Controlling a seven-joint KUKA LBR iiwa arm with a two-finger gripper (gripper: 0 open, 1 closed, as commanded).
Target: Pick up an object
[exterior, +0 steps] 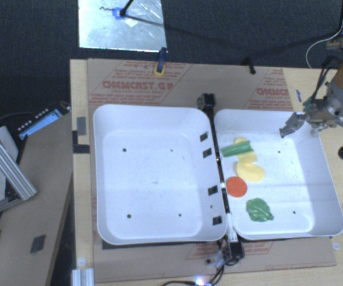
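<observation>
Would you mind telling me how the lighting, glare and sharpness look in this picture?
In the camera view, even overhead light washes the two white bins nearly featureless; the foil sheet at the top shows bright glare; the toys cast only faint shadows on the right bin; the whole frame is soft and grainy, and the hand at the right edge is slightly blurred.

Toy pieces [246, 173] in right bin [314, 177]

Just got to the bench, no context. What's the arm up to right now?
Nothing is picked yet. The gripper is over the upper right corner of the right bin, holding nothing. The items sit apart from it along that bin's left side: a green stick on a yellow piece, another yellow piece, an orange disc and a green leafy piece.
</observation>
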